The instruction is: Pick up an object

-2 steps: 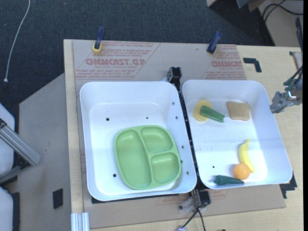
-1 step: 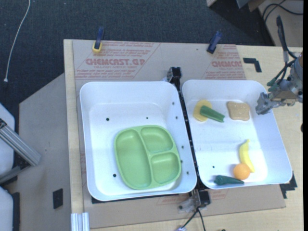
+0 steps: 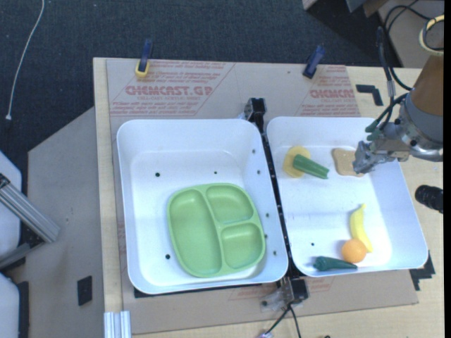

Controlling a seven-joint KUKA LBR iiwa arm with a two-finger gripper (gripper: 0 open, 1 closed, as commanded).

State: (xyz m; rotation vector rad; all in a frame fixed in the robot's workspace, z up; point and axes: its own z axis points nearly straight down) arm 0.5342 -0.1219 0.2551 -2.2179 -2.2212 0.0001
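The gripper hangs low in the right bin by its far right wall, over a tan, bread-like piece that it partly hides; whether it grips anything I cannot tell. Open floor lies mid-bin. The left bin holds a green divided plate.

Two white bins: left, right. One green plate. Right bin, six items: banana, orange at 5 o'clock; two green pieces; yellow piece; tan piece. Two clamps at 12 o'clock.
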